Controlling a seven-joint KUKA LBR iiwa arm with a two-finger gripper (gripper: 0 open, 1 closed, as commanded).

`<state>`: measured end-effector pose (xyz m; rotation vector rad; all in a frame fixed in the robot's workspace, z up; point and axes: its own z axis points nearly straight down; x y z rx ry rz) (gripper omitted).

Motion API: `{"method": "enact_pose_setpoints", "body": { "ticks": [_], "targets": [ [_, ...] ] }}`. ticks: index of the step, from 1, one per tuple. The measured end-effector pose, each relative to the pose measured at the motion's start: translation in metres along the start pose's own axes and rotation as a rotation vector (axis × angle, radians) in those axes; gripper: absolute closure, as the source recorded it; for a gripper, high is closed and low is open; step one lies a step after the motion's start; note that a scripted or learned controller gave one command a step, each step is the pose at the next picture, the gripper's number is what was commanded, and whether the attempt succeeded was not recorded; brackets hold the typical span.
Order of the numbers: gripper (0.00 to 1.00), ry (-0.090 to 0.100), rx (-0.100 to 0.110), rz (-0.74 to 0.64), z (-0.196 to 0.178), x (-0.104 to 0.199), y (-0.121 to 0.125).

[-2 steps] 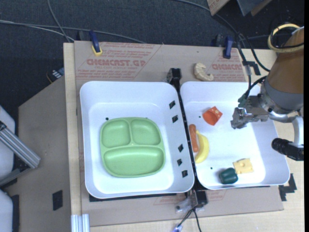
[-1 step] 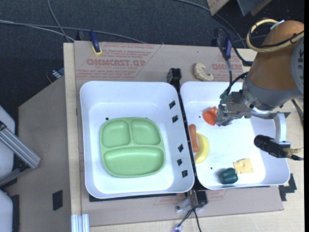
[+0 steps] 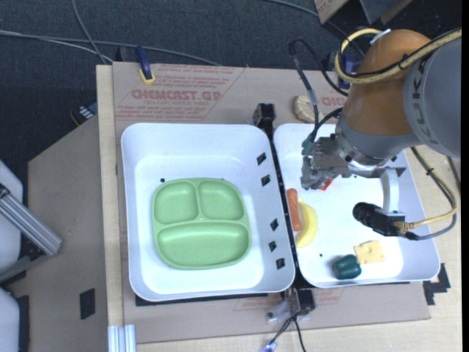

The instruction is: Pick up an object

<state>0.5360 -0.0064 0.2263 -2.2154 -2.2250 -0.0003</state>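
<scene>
My gripper (image 3: 315,177) hangs low over the left half of the right bin (image 3: 421,270), near its back. A small red thing (image 3: 325,185) shows just beside the gripper's tip; I cannot tell whether it is held. An orange carrot-like piece (image 3: 293,205) and a yellow piece (image 3: 308,224) lie against the bin's left wall, just in front of the gripper. Near the front edge sit a dark green object (image 3: 346,267) and a yellow cheese-like wedge (image 3: 370,252).
The left bin (image 3: 139,152) holds a green divided plate (image 3: 201,222). Black clips run along the wall between the two bins. A pale round lump (image 3: 303,108) lies on the cardboard behind the right bin.
</scene>
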Motion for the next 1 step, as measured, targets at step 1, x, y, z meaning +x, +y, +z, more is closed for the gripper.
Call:
{"method": "enact_pose_setpoints", "body": {
  "ticks": [1],
  "targets": [
    [1.0,0.001,-0.001,-0.003,-0.0036,0.056,0.0016]
  ]
}}
